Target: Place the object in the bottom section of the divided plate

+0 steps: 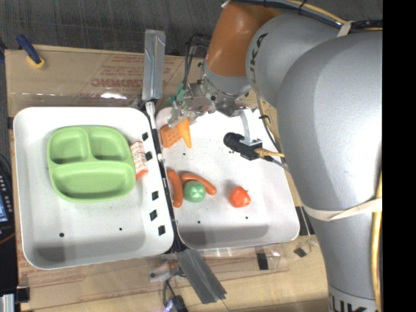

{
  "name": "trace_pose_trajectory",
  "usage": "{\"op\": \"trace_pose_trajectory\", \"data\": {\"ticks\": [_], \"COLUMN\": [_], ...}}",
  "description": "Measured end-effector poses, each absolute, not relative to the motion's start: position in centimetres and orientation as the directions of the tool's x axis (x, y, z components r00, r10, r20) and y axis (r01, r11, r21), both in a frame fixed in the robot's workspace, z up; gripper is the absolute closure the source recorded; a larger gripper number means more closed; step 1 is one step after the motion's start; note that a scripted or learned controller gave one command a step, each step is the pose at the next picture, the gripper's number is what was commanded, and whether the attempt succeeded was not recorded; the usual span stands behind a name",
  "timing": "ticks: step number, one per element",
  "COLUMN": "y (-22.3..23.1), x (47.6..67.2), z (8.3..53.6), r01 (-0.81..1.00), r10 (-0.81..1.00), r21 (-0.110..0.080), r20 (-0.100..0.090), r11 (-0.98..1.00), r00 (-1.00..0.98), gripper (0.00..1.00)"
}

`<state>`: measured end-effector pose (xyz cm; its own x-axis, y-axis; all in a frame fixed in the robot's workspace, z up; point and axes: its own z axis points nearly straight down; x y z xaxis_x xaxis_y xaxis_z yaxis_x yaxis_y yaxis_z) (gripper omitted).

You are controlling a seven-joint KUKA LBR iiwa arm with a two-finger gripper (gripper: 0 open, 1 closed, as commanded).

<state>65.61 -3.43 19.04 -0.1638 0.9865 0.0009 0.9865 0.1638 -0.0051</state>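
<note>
Two shallow white bins are seen side by side on the bench. In the left bin (84, 234) a light green plastic plate (62, 149) with three parts is laid flat, near the top left corner. Its two small parts are turned to the top edge of the bin, and its one big bottom part (92, 179) is turned to the bottom edge. A small orange and white packet (138, 159) is seen just beside the plate, at the right edge of the left bin.

The gripper (184, 112) is held over the top left corner of the right bin (224, 229). An orange wedge-shaped toy piece (177, 135) is seen right under it, touching it or very close to it. It cannot be told if the gripper is spread or pressed together, or if the orange piece is pinched. The piece is kept well apart from the plate by the two bin walls.

Near the bottom left corner of the right bin, two long orange-brown toy sausages (174, 186) and a round green toy ball (194, 192) are bunched together. A small red-orange toy fruit (239, 197) is set near them, toward the right edge.
</note>
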Motion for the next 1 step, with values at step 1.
{"op": "trace_pose_trajectory", "data": {"ticks": [1], "y": [3.97], "x": [64.80], "z": [22.61], "r01": [0.948], "r10": [0.948], "r21": [-0.001], "r20": [0.000], "r11": [0.317], "r00": [-0.317], "gripper": [1.00]}}
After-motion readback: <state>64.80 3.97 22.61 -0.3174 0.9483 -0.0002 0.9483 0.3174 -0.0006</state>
